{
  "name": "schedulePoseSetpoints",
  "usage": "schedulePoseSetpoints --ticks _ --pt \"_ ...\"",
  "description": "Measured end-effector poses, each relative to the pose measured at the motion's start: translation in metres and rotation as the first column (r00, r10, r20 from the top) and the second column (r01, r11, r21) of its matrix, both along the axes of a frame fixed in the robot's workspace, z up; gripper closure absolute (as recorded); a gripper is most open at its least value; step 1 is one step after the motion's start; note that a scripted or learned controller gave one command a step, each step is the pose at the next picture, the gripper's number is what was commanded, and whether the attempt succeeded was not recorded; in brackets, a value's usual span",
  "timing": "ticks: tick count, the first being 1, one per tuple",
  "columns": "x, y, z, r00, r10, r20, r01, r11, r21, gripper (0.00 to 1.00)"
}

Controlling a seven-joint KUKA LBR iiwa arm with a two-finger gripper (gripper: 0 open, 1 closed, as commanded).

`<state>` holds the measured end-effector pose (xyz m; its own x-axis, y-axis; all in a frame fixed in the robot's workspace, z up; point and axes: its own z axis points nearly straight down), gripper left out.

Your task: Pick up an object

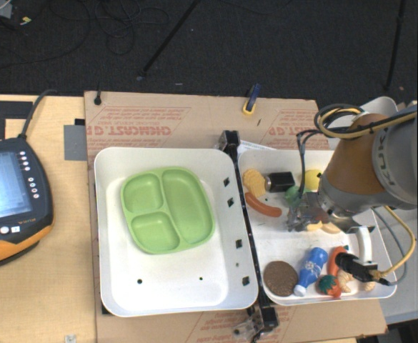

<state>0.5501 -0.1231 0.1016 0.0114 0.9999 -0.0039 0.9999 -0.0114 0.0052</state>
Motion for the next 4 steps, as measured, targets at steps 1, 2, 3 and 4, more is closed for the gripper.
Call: schedulePoseSetpoints --ticks 1,2,3,4 --pt "-0.002 -0.004 0.062 1.0 0.004 -0.005 -0.004 1.0 0.004 1.0" --pt "0.008 -0.007 0.11 1.0 0.011 -0.003 -0.011 1.0 0.004 1.0" --pt "0.008 -0.009 0.127 1.0 0.011 -0.006 -0.011 1.0 0.004 1.0" --pt "-0.005 0.039 0.131 1.0 0.015 -0.009 -0.015 1.0 0.007 1.0"
